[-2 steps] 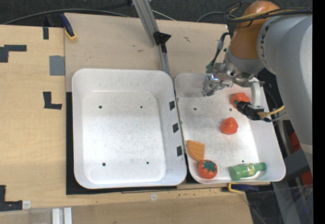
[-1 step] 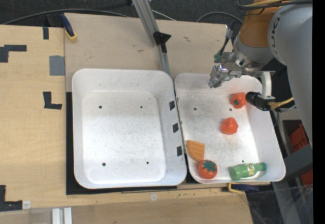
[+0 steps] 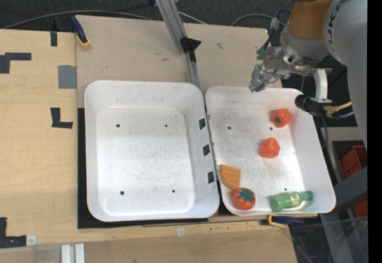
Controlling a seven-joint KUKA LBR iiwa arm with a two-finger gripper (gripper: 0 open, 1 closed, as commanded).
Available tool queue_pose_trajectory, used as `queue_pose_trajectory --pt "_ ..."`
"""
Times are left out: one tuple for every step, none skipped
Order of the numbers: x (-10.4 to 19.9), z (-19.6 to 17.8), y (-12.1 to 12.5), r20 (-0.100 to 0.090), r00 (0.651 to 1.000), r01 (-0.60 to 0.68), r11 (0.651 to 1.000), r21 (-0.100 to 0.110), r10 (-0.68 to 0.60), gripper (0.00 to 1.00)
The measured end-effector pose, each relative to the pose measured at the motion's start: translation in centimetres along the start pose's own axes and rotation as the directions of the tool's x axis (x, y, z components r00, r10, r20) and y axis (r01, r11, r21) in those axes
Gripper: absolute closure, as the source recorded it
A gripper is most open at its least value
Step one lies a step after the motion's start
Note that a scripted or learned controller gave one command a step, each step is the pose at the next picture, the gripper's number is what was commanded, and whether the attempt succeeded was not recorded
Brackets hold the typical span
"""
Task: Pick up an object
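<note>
The gripper [image 3: 260, 82] hangs above the far rim of the right bin [image 3: 239, 107]; whether it is open or shut, I cannot tell. The nearest thing is a red toy [image 3: 280, 117] (another [image 3: 269, 148] lies beyond it). Best to centre over one piece, well clear of the wall, before descending.

Wooden bench [image 3: 131, 53], pale, scuffed. Grey aluminium pole [image 3: 167, 5] slants from top centre to black bracket [image 3: 190, 45] at bench rear. Blue-handled clamp with yellow tip [image 3: 80, 31] at back left. Grey tape patch [image 3: 67, 76] and black tape marks [image 3: 58, 117] on left board. Black cable [image 3: 36, 19] along rear edge.
</note>
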State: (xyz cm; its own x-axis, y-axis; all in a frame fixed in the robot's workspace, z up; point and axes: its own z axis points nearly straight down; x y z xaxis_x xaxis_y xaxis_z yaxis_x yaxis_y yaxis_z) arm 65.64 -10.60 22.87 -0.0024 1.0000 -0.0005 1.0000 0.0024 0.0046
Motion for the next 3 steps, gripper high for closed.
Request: queue_pose_trajectory --pt "6.2 -0.3 -1.3 -0.003 1.000 0.005 1.000 0.006 -0.005 1.00" --pt "11.3 -1.3 -3.0 -0.003 1.000 0.004 1.000 0.007 -0.004 1.00" --pt "16.8 -1.4 -5.5 -0.003 1.000 0.004 1.000 0.008 -0.004 1.00"
